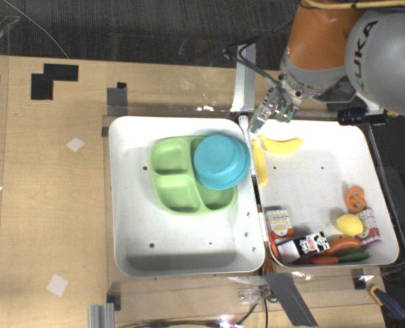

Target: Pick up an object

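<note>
Gripper (270,111) above back edge of right bin (376,183), near banana (282,145). Fingers: can't tell wide or narrow. Drop straight over banana, keep clear of wall btwn bins.

Bright light from above makes the white bins (188,258) shine. A soft shadow lies in the left bin's near side. The picture is a little fuzzy, and glare glints on the worktop (45,203).

White letters "UKA", the visible part of the maker's name, read along the grey arm (386,53) at upper right. The small packets (278,221) in the right bin (325,162) carry print too tiny to read.
</note>
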`<action>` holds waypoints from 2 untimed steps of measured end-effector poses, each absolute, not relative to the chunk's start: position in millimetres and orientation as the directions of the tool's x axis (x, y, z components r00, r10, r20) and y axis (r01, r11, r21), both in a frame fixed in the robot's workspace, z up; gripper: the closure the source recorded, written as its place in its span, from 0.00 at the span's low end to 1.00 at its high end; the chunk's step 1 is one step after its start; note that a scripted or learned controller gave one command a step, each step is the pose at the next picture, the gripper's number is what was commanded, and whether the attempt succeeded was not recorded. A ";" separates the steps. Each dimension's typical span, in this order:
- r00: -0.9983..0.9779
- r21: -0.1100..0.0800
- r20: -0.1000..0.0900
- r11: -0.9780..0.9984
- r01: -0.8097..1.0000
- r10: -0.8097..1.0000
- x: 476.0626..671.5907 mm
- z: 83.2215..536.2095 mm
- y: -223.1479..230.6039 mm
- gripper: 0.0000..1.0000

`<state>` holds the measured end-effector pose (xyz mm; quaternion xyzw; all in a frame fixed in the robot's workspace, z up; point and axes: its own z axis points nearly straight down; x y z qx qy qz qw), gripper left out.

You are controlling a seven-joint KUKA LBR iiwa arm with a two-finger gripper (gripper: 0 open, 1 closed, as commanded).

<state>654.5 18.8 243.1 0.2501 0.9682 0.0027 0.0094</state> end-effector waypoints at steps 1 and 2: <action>-0.878 0.015 -0.026 0.878 0.478 0.478 656.6 256.1 20.3 1.00; -0.791 0.008 -0.007 0.791 0.612 0.612 656.7 254.5 74.4 1.00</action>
